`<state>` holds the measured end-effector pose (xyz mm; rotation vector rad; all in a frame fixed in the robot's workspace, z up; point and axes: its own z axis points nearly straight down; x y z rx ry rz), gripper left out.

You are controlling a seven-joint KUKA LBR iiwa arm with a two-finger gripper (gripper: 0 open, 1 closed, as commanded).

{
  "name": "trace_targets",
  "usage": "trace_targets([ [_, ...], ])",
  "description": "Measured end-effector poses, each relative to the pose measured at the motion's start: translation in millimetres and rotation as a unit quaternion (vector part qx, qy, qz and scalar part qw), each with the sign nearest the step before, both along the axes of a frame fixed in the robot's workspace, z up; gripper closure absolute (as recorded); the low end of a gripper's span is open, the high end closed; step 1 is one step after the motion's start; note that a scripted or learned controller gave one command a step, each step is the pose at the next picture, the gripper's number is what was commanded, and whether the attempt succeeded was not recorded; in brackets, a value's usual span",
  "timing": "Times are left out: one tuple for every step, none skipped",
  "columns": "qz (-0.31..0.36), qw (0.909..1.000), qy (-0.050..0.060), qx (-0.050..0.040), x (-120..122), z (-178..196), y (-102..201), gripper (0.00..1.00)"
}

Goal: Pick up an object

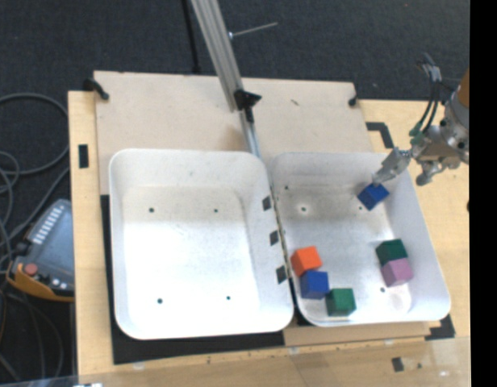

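The right bin [353,319] holds several small cubes. A blue cube [373,194] lies tilted near the bin's upper right. My gripper [407,174] hovers at the bin's right rim, open; its left finger [390,167] ends just above that blue cube, and the cube is not between the fingers. An orange cube [306,259], a second blue cube [315,283] and a green cube [340,301] cluster at the bin's lower left. A dark green cube [390,251] and a purple cube [396,271] touch each other at the lower right.
The left bin [127,240] stands beside the right one, with a thin divider between them. A slanted aluminium rail [218,43] rises from behind the bins. Cables and a pendant [47,248] lie off the bench's left side.
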<state>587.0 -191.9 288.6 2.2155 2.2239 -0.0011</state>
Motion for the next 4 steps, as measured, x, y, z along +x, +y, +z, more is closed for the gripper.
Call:
trace_targets([
  [-0.002,1.0000,0.004,0.0013,-19,-155,-8,0.00],
  [0.000,1.0000,-0.001,0.0002,4,-133,-5,0.00],
  [-0.003,1.0000,0.000,0.0001,57,-167,-17,0.00],
  [-0.003,1.0000,0.000,0.0000,-37,-191,-14,0.00],
])
